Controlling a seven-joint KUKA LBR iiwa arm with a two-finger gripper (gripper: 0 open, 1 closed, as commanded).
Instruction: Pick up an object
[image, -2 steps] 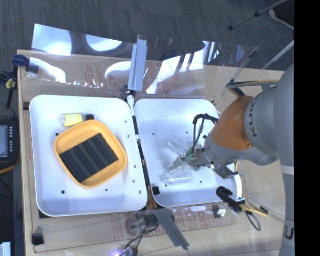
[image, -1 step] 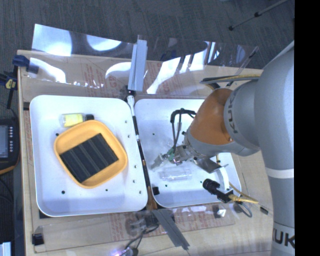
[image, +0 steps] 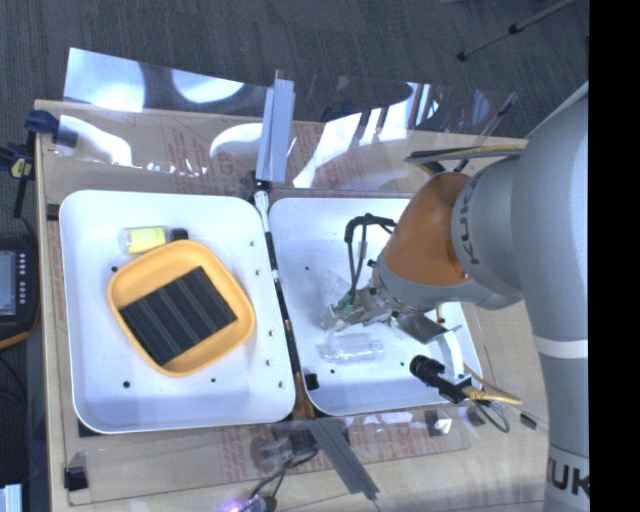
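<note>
My gripper (image: 345, 310) is low inside the right bin (image: 305, 235), near its middle, under the grey arm with the orange band. A clear plastic piece (image: 352, 349) lies on the bin floor just below the gripper and close to it; I cannot tell whether they touch. In the left bin (image: 75, 300) rests a yellow-orange dish (image: 128, 288) with a black ridged pad (image: 180, 316) in it. Next to the dish's far edge lies a small yellow item with a black end (image: 146, 239).
A dividing rail (image: 278, 300) runs between the two bins. A grey metal bar (image: 274, 130) stands behind them against reflective panels. The arm's bulk covers the right half of the right bin. A dark device (image: 15, 285) sits off the bench at the left.
</note>
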